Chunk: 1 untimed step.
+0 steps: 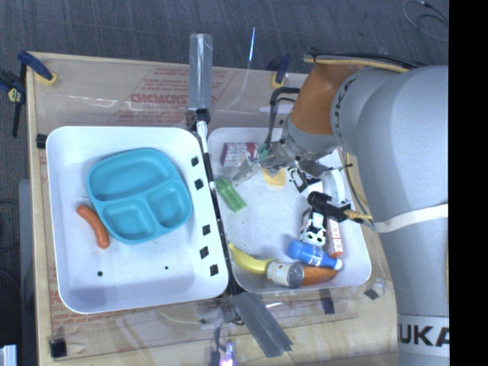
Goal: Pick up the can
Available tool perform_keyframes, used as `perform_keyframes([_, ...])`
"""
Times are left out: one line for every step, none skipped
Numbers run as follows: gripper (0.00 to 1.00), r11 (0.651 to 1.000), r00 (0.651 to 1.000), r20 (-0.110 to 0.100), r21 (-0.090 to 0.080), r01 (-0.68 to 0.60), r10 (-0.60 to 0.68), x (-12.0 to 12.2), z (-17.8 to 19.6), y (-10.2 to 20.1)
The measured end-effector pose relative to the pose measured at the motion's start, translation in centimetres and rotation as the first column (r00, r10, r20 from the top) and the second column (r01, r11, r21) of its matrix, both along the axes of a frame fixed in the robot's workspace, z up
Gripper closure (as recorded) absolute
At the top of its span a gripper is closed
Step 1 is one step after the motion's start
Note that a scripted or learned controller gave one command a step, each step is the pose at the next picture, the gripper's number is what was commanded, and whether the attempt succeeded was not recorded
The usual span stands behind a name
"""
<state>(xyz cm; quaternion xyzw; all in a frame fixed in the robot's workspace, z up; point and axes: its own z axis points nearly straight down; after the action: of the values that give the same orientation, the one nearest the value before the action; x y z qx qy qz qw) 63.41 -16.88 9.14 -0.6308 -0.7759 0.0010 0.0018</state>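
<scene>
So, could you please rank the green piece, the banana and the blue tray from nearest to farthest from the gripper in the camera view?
1. Green piece, in the right bin, just lower left of the gripper.
2. Banana, at the right bin's near edge.
3. Blue tray, across in the left bin.

Robot lab: clamped bench [114, 90], bins [69, 147]

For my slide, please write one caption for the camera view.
KUKA arm reaches into the cluttered right bin; blue tray sits in the left bin.
</scene>
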Motion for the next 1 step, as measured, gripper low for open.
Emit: perform_keyframes([0.0, 0.959, 0.959, 0.004, -0.001, 0.284, -0.284, 2.33, 0.19, -1.06])
